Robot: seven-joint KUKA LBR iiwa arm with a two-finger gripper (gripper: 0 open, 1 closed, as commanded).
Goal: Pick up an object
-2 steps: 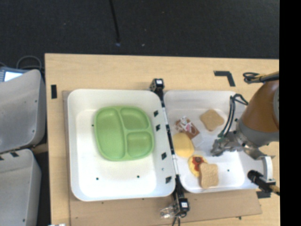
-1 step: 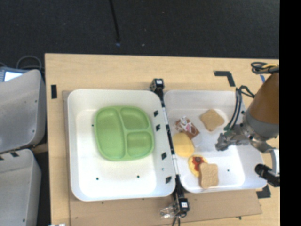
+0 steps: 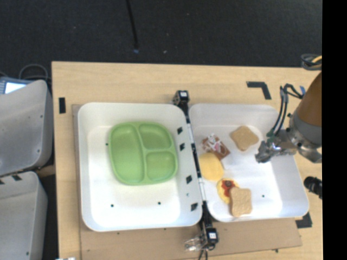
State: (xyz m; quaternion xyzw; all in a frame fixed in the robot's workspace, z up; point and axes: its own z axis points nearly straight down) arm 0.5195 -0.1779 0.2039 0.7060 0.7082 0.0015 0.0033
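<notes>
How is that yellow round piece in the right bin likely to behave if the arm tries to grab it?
The yellow round piece looks low and flat, so it will probably slide along the smooth white bin rather than roll or tip. Its smooth surface may be slippery. It lies close to the brown and red piece, which a push could nudge.

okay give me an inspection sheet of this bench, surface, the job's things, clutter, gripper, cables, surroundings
Surface: tan wooden bench bearing two shallow white bins, left bin and right bin, side by side.
Job's things: in the right bin, tan bread slice, round yellow piece, brown-and-white wrapped item, second bread slice beside a red-and-yellow item.
Clutter: green divided plastic tray in the left bin.
Grippers: two-finger gripper over the right bin, beside the tan bread slice; nothing seen between its fingers.
Cables: dark cables along the arm.
Surroundings: dark floor; white panels at left.
</notes>
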